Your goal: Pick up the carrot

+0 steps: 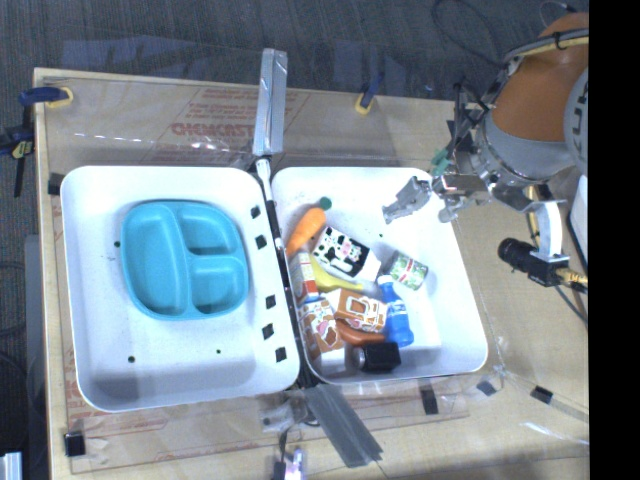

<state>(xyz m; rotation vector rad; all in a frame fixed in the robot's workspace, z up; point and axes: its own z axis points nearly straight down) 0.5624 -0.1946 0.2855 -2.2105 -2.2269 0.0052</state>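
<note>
Currently carrot point(306, 230) lies well left of gripper point(407, 199).

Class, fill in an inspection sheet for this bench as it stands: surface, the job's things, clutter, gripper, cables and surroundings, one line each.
Surface: wooden bench under a clear sheet, bearing a left bin and a right bin, both white.
Job's things: carrot lies at the right bin's left wall, untouched.
Clutter: blue divided tray in the left bin; in the right bin a black-and-white box, a green-labelled can, a blue bottle and packets heaped near the front.
Gripper: gripper hangs over the right bin's back part, right of the carrot, holding nothing.
Cables: dark cable loops on the floor behind the bench.
Surroundings: grey carpet; clamps at the bench edges.
</note>
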